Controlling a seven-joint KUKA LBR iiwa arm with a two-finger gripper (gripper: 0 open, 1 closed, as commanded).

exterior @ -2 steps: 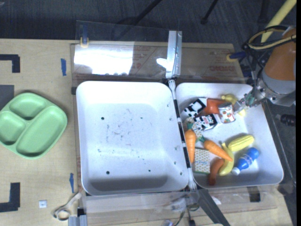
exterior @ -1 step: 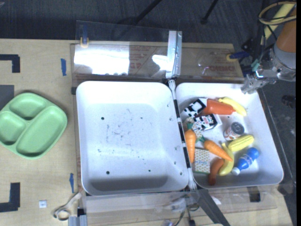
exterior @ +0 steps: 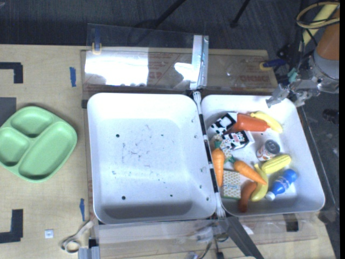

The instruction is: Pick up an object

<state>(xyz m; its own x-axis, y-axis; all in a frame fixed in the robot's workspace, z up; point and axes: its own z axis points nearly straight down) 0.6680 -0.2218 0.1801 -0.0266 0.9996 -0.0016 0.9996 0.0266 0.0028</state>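
Looking into the right bin (exterior: 307,161), we are judging the carrot (exterior: 218,166) by its left wall as the likeliest pick: light, stiff toy plastic, a little slick, best pinched across its thick middle. We are reading its long axis as running up and down that wall, tip toward the bin's near edge. The gripper (exterior: 281,94) is hanging over the bin's far right corner, holding nothing; its spread we cannot tell.

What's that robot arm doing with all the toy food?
It's meant to pick one thing up, but hasn't grabbed anything yet. The gripper sits over the back right corner of the right bin. That bin holds a pile of toy food: carrots, a banana, corn and a blue bottle. The left bin is beside it.
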